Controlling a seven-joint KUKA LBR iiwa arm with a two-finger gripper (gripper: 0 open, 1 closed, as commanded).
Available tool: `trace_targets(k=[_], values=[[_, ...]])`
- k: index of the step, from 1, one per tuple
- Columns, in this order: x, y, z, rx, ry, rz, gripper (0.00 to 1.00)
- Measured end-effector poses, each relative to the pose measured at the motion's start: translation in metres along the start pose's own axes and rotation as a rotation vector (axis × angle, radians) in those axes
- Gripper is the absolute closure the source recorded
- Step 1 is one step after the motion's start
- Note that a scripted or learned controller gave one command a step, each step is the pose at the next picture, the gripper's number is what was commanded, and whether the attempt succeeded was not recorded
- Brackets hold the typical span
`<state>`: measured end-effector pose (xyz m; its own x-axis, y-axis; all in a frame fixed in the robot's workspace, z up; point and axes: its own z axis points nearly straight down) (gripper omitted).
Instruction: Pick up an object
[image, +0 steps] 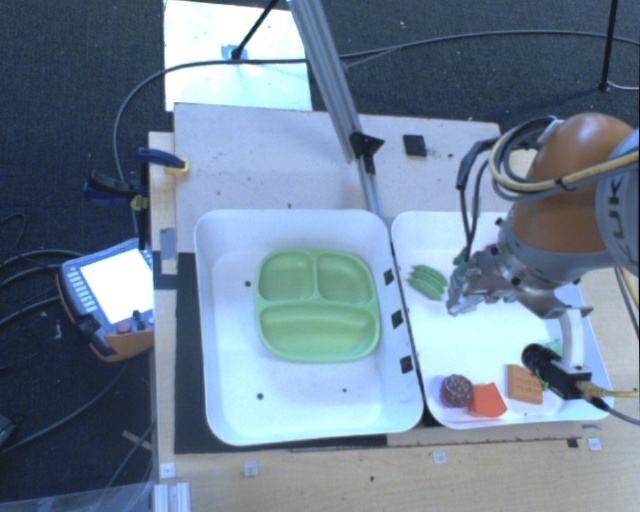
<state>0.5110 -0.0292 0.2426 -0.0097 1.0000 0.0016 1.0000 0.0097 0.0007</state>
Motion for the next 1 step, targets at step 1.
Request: trace_targets(k=[1], values=[[0.0525, -0.0027, -0.0039, -0.001, 0.001, -0.002, 1.00]])
